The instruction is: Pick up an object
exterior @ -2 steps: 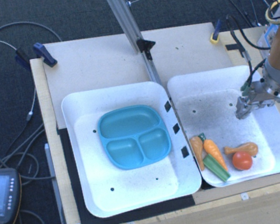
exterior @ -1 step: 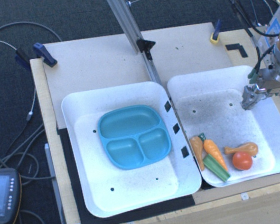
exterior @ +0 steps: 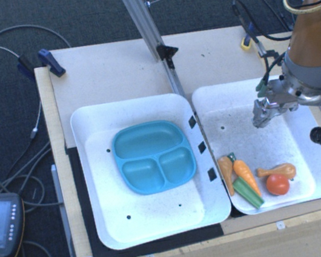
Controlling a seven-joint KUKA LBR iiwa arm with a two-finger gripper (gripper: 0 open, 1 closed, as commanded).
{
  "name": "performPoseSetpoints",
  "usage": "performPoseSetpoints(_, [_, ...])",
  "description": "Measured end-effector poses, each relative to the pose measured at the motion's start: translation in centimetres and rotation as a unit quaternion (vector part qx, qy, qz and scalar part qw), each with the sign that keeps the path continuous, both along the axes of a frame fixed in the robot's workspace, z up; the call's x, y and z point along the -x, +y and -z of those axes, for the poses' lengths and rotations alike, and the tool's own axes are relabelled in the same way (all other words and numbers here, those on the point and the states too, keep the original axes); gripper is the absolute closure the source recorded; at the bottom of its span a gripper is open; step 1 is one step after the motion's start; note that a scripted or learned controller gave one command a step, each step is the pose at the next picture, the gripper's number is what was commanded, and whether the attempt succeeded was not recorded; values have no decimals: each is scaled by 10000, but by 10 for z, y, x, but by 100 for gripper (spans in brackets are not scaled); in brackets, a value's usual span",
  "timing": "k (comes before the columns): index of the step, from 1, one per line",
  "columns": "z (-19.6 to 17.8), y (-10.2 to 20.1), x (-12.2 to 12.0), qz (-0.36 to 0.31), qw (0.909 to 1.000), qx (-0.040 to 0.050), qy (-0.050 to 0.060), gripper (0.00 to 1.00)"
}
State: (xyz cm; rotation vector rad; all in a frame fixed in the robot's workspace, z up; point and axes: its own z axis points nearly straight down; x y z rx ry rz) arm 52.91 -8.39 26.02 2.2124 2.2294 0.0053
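Note:
In the right bin several toy foods lie near the front edge: an orange carrot, a green vegetable piece, a red tomato and an orange-brown piece just behind it. A smaller orange piece leans on the bin's left wall. My gripper hangs over the bin's right middle, behind and above the toys, with nothing seen in it. Its fingers are too small to read.
The left bin holds a blue divided plate. A metal pole slants from the top down to the gap between the bins. Cables and a screen lie on the dark floor at the left.

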Motion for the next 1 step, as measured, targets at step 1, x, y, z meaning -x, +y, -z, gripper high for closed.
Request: performPoseSetpoints(1, [14,49,5,7,10000,-7,32,100])
